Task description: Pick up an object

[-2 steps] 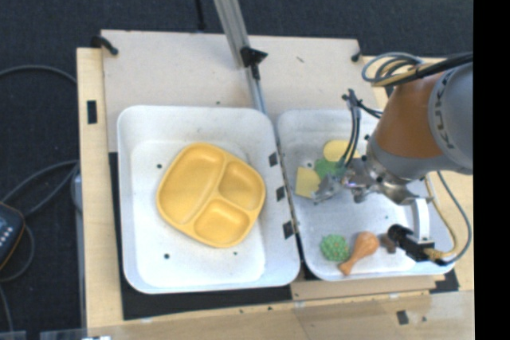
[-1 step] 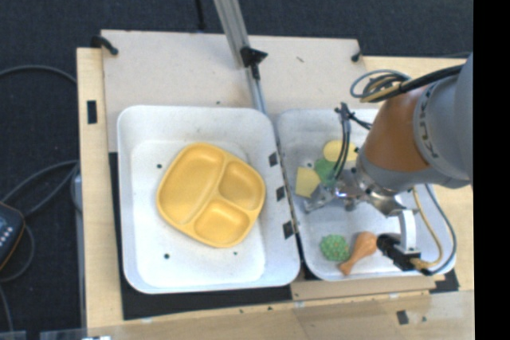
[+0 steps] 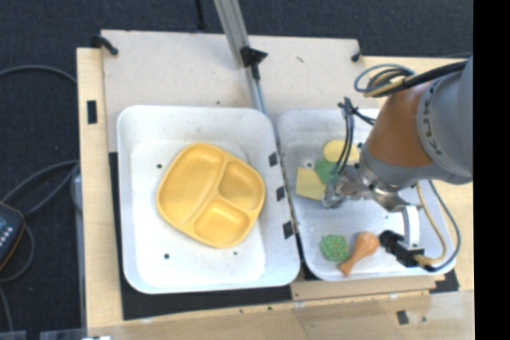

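Camera view showed the gripper (image 3: 335, 195) lowered among toys by a yellow block (image 3: 309, 182); finger state could not be told. Judged step: grasping, next lifting.

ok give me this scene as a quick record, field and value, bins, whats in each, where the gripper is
left bin: holds a yellow divided plate
right bin: holds a pale yellow block, a green piece, a yellow round piece, a green bumpy piece and a toy drumstick
gripper: low in the right bin, beside the block and green piece
grasp: cannot tell
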Action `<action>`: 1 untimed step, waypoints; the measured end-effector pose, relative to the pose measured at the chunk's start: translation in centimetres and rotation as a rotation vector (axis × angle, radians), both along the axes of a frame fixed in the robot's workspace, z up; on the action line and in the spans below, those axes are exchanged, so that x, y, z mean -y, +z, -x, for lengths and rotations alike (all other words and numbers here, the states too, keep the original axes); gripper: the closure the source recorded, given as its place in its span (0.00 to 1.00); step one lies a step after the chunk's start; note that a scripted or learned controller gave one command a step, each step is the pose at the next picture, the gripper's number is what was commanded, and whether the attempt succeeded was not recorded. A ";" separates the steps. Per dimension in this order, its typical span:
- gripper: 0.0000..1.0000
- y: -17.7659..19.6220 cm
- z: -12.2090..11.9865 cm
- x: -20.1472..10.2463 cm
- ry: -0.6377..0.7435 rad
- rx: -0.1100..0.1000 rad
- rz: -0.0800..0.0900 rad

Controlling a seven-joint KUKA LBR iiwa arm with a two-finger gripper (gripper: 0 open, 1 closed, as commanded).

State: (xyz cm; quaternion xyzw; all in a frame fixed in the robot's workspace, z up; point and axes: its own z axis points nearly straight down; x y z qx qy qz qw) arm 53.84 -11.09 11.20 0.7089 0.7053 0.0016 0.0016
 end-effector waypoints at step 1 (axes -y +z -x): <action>1.00 4.6 -0.6 0.8 0.005 0.002 0.002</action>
